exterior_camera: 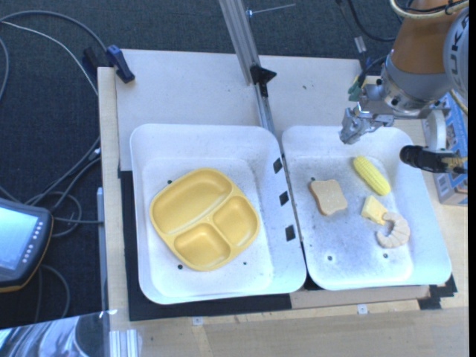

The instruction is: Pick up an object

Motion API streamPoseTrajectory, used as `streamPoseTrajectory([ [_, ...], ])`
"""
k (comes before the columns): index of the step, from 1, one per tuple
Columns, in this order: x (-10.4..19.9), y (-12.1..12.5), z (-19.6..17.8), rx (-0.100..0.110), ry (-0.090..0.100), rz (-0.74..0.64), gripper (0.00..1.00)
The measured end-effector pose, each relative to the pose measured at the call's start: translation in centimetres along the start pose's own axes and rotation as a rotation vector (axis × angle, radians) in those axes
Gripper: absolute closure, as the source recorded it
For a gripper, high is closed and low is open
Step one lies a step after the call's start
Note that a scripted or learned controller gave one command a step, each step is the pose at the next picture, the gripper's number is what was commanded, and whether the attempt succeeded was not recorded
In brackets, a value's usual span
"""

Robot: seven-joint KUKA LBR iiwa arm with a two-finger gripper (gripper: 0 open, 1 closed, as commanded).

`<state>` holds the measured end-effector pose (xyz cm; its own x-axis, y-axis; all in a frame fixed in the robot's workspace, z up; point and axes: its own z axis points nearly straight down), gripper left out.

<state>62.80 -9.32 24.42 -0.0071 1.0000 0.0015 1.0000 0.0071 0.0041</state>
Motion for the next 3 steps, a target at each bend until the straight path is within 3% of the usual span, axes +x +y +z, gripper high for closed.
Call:
streamPoseTrajectory([
  [2, 10.6, 1.0, -0.9, 0.002, 0.0, 0.001, 1.0],
  [3, 15.5, 2.0, 0.5, 0.003, 0.0, 0.001, 1.0],
])
